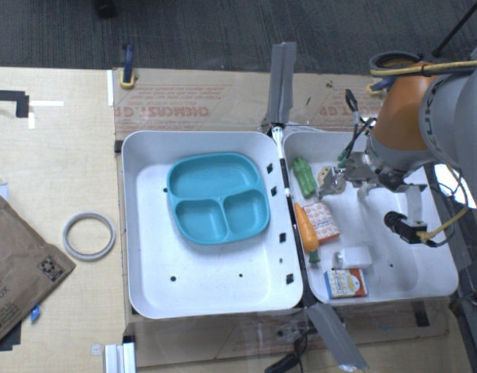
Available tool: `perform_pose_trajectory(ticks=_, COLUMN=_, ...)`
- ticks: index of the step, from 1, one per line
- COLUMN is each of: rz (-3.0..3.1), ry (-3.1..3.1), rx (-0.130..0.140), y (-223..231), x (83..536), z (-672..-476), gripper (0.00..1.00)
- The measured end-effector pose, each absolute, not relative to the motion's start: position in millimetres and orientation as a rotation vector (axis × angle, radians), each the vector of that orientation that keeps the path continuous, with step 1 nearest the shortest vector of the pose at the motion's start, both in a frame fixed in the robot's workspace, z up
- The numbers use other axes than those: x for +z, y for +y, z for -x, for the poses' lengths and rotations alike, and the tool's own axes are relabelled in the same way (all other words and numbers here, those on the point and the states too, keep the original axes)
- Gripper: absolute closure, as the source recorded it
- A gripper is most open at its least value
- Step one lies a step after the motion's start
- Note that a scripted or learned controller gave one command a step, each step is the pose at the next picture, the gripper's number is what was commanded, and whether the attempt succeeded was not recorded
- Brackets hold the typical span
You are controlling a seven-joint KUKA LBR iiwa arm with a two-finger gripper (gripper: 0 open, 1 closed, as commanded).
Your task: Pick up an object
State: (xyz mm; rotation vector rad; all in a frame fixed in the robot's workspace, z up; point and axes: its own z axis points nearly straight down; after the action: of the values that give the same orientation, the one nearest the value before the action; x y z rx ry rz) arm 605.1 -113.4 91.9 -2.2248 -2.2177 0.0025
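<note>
The right bin (pixel 425 286) holds several small items: a green corn-like piece (pixel 304 176), an orange carrot (pixel 306 228) along its left wall, a pink-and-white box (pixel 323 221), a white block (pixel 353 256) and a red-and-blue carton (pixel 346 284). My gripper (pixel 333 180) hangs low over the bin's back left part, just right of the green piece and above the pink box. Something small and pale shows at its tip, too small to make out. The grey arm with its orange band (pixel 402 115) comes in from the right.
The left bin (pixel 141 231) holds a teal divided plate (pixel 219 196). A grey divider bar (pixel 283 84) stands between the bins at the back. On the bench to the left lie a tape ring (pixel 89 235) and a cardboard box (pixel 17 266). Cables (pixel 425 231) hang over the right bin.
</note>
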Motion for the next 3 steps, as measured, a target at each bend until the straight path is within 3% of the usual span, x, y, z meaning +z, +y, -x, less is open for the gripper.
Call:
perform_pose_trajectory(ticks=1, rz=2.143, ry=-2.298, rx=0.001, y=-42.8, x=191.7, z=-644.5, gripper=0.0)
perform_pose_trajectory(ticks=2, rz=2.035, ry=-2.393, rx=0.003, y=-98.1, x=151.8, z=-610.9, gripper=0.0)
perform_pose_trajectory(ticks=3, rz=2.031, ry=-2.399, rx=0.001, y=-111.3, x=92.2, z=-649.2, gripper=0.0)
